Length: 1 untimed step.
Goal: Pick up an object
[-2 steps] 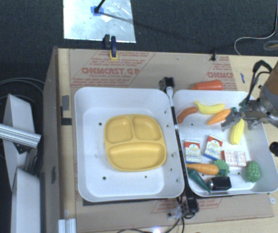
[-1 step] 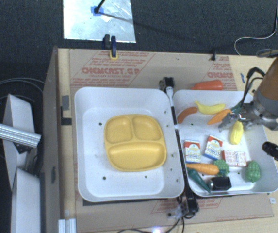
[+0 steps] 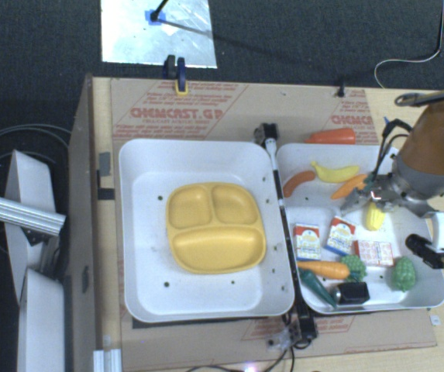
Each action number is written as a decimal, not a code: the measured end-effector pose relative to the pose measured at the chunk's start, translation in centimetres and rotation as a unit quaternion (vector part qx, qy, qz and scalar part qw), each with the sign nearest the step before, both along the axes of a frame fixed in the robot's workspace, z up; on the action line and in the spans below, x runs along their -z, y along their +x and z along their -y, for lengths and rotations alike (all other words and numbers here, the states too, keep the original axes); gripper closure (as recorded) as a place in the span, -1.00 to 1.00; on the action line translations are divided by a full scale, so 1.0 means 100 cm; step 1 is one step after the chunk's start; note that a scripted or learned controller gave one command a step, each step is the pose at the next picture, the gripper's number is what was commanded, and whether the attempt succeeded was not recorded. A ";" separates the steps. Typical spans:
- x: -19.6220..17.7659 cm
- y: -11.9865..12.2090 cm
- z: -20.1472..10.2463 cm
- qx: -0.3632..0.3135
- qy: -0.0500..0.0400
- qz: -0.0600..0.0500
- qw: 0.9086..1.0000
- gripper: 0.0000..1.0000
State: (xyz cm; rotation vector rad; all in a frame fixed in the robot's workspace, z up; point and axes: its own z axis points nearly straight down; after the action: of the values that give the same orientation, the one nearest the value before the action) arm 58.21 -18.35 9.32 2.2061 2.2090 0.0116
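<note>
My gripper (image 3: pixel 367 198) hangs low over the right bin (image 3: pixel 431 293), reaching in from the right edge. Just below it lies a small yellow piece (image 3: pixel 374 218), close to it or touching; I cannot tell which. An orange carrot-like piece (image 3: pixel 349 187) and a yellow banana (image 3: pixel 335 173) lie just to its left. A red sausage (image 3: pixel 297 181) rests near the bin's left wall. Nothing shows as held.
The same bin holds three small red-and-white cartons (image 3: pixel 341 235), an orange carrot (image 3: pixel 326 270), broccoli (image 3: pixel 353 265), a green vegetable (image 3: pixel 402 273) and a black item (image 3: pixel 353 291). An orange toy (image 3: pixel 332 137) lies behind the bin. The left bin (image 3: pixel 144 184) carries a yellow divided plate (image 3: pixel 215 227).
</note>
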 end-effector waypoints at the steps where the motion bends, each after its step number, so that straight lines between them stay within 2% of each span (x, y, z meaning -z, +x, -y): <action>1: 0.008 0.027 -0.063 -0.002 0.005 -0.008 1.000 -1.00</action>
State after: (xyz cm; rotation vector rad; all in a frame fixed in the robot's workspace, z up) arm 60.87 -12.03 8.51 2.2151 2.2253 0.0041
